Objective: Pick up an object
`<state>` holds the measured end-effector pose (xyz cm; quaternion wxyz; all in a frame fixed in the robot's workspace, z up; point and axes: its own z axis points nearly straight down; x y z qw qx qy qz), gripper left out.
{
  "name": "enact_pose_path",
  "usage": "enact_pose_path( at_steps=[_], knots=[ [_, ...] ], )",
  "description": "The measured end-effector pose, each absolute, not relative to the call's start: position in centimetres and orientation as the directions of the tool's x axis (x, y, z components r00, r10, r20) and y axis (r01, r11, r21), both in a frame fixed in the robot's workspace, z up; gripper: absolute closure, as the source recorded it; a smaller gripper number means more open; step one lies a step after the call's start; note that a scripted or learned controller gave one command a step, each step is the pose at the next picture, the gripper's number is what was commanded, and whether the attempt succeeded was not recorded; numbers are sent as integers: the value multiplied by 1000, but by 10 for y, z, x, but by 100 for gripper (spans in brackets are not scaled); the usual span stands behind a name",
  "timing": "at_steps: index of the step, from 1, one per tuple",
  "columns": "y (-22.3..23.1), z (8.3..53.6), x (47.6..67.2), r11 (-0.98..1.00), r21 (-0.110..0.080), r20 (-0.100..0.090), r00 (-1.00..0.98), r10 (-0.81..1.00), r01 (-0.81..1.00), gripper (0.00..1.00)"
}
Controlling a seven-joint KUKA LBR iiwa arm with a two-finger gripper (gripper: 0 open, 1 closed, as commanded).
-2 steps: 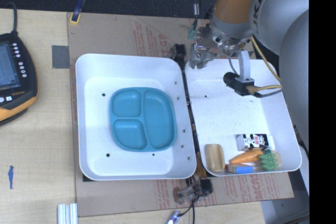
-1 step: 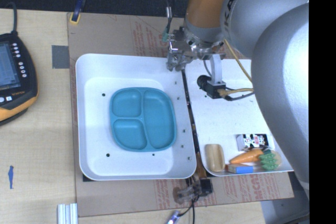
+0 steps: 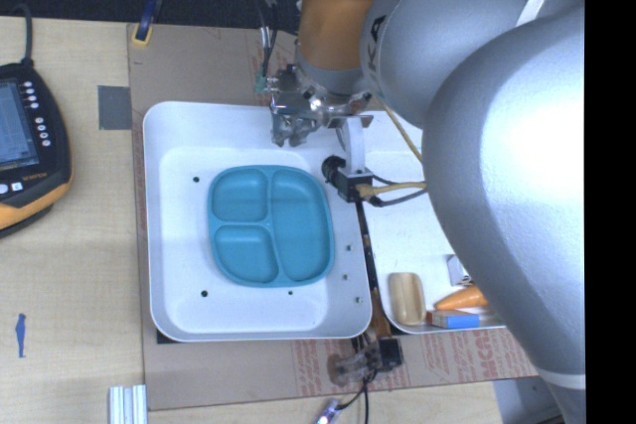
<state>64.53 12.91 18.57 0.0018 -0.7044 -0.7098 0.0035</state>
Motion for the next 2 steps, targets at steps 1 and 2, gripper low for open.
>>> enact_pose_path(
  at_steps=[1,2],
  knots=[
    [-11,192,616,2,-5,-2,-2,1000,1000,100],
    [-10,192,616,3,-5,-1,-3,1000,1000,0]
  ],
)
